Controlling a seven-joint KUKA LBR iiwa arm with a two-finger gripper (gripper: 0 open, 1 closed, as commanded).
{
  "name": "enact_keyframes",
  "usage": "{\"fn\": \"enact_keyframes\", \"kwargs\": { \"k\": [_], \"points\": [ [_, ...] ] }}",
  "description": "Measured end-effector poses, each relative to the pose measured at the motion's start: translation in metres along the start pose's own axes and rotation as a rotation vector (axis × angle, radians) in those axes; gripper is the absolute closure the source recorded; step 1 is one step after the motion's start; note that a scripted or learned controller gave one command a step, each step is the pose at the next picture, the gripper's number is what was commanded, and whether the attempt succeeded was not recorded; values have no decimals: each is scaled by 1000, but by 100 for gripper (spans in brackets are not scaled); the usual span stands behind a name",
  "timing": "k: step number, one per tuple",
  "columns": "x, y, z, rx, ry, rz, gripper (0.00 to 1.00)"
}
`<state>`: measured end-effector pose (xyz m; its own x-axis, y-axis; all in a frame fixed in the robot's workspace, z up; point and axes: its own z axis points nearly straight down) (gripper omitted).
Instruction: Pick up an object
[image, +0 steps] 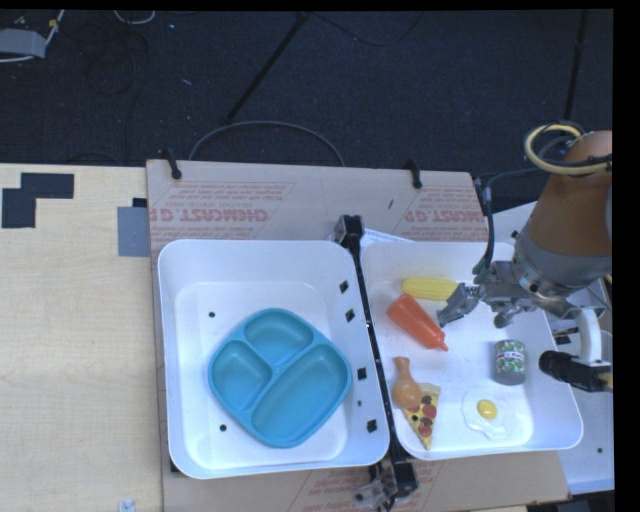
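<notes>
One orange toy carrot (416, 322), tilted.

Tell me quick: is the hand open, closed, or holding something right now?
Hand: open, fingers spread, holding nothing, above the right white bin beside the orange plastic carrot and yellow toy corn cob.

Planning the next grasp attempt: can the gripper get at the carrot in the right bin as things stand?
Probably yes. The gripper hangs over the right bin, just right of the carrot. The carrot lies bare on the floor, the corn close behind it but apart, so nothing blocks a descent.
</notes>
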<state>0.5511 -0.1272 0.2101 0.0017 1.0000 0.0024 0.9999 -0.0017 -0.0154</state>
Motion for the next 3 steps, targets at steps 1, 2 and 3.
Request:
{"fn": "enact_keyframes", "kwargs": {
  "k": [1, 2, 3],
  "points": [
    [0, 3, -7, -12, -1, -2, 0],
    [7, 10, 45, -8, 0, -3, 0],
    [10, 11, 88, -7, 0, -2, 0]
  ]
}}
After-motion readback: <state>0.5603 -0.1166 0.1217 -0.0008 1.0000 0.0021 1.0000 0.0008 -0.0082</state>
